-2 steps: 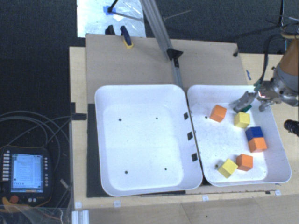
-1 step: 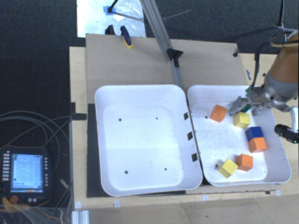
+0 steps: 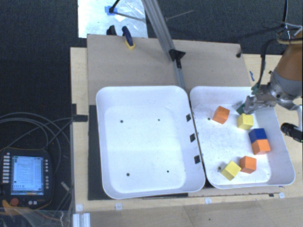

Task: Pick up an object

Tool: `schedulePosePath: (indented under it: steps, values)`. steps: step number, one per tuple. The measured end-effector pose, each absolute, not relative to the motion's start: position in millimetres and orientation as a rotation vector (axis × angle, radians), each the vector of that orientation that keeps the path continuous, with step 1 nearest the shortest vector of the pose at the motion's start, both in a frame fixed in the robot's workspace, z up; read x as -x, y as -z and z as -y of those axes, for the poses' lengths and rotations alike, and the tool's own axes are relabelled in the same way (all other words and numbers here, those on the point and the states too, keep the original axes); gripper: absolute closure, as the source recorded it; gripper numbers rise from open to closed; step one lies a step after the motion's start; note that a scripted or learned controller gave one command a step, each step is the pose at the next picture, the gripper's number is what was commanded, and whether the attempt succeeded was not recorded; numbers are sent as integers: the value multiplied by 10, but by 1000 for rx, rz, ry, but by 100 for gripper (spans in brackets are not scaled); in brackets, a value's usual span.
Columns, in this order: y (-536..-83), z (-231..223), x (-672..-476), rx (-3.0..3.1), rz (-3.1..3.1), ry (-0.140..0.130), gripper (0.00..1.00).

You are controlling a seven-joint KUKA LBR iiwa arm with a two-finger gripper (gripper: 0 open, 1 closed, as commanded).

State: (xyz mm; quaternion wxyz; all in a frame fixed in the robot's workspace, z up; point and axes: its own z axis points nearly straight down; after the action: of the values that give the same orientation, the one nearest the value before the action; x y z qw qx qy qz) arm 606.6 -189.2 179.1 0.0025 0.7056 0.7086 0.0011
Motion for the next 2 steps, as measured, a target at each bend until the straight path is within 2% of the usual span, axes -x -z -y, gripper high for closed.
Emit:
schedulePosePath:
  steps: [1,2]
  values:
    - [-2434,1923,-6132,-2209,-2220,-7,100]
    - [-2844,1926,-6149,-2210,-2223,-6,100]
